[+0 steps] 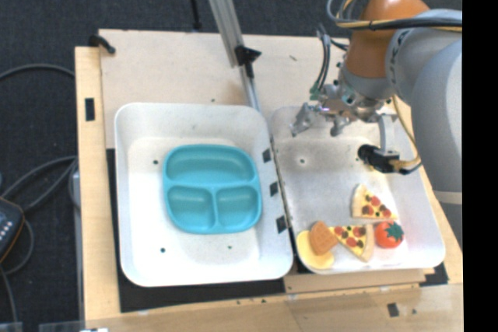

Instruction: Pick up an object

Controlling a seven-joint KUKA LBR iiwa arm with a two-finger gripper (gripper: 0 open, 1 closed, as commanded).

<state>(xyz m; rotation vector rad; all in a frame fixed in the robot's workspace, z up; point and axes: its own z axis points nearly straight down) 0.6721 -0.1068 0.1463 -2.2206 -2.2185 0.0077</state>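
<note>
Several toy foods lie in the front right corner of the right bin (311, 167): a pizza slice (372, 204), a second pizza slice (351, 237), a red tomato (390, 234) and a brown bun (321, 238) resting on a yellow disc (310, 254). My gripper (317, 124) hangs over the far end of the right bin, well back from the food. It is open, with nothing between its two spread fingers (299, 123).
In the left bin (140, 167) a teal divided plate (212, 188) lies flat. A slanted metal pole (226, 12) rises from behind the bins' shared edge. A black cable plug (378, 159) hangs off the arm above the right bin.
</note>
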